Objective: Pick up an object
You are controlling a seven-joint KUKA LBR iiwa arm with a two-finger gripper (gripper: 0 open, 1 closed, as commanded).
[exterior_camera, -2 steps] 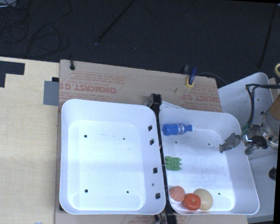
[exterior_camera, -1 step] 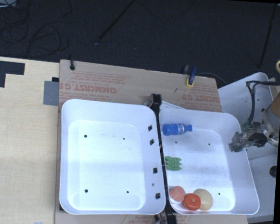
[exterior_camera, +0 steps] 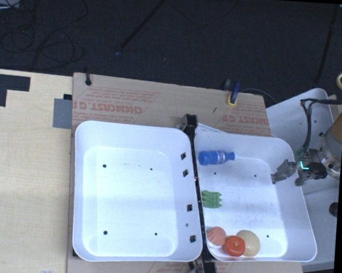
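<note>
At the near edge of the right bin, three small rounded things crowd into the near left corner. A red, tomato-like piece sits in the middle, touching a pale pink one on its left and a tan, bun-coloured one on its right. All three rest against the bin's near wall.

Farther in, a small green item with a ridged, pod-like look lies just beside the divider where the two bins meet, well apart from the cluster.

Farther still, a blue bottle lies on its side near the far left part of the same bin. Its body is a strong blue, and its lighter, whitish cap end points toward the right.

The left bin stands side by side with the right one on a cardboard sheet laid over the pale wooden surface.

The tool hangs at the right bin's right rim, about level with the bottle but well apart from it, with the arm behind it reaching in from the right. Its two dark fingers look parted, with a gap between them, and nothing sits between them. A small teal light glows just behind them.
</note>
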